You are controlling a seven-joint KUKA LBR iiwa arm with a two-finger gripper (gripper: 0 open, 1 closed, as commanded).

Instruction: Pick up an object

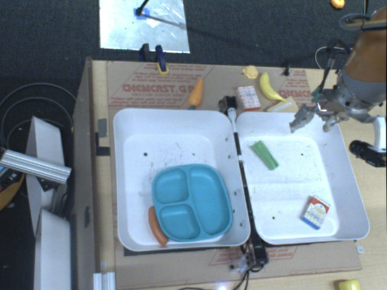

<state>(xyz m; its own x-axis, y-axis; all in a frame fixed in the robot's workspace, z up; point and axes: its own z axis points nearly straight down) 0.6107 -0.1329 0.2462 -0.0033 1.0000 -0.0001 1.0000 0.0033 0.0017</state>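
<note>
One spread claw [314, 118] hovers over the right bin [347, 180]; the cardboard [151, 83] reads "CHEMCAST"

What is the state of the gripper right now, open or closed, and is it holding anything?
Gripper: open, holding nothing, above the far edge of the right bin.

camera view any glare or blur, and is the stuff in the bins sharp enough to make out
Camera view: glare on the foil sheet at top; soft overall, grainy; green block and small carton readable in the right bin; gripper slightly blurred; shadows faint.
</note>
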